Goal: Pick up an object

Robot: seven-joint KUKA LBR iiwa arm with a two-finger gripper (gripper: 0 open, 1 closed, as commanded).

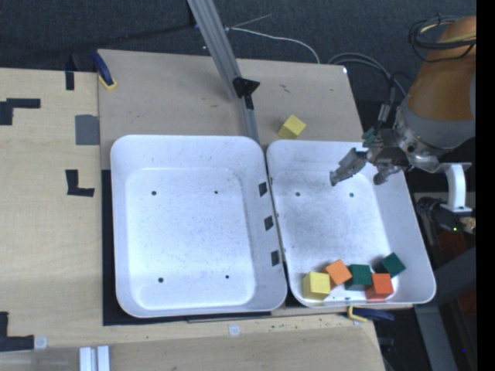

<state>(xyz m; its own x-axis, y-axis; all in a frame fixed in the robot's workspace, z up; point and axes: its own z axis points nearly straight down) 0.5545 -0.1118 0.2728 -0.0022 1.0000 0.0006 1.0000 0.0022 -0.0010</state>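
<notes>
Tool (362, 170) is hovering over the far part of the right bin (402, 207), fingers spread wide, gripping nothing. Blocks are clustering at that bin's near edge: yellow block (316, 284), orange block (338, 272), green blocks, red block. Best approach: descend on the yellow block, outermost, fingers straddling free sides. Arm is reaching in from right, wrist tilting leftward.

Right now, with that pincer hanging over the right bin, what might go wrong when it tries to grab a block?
The blocks sit bunched together in the right bin's near corner, so the pincer may knock neighbours or close on two. They also hug the bin wall, which could block a finger.
</notes>
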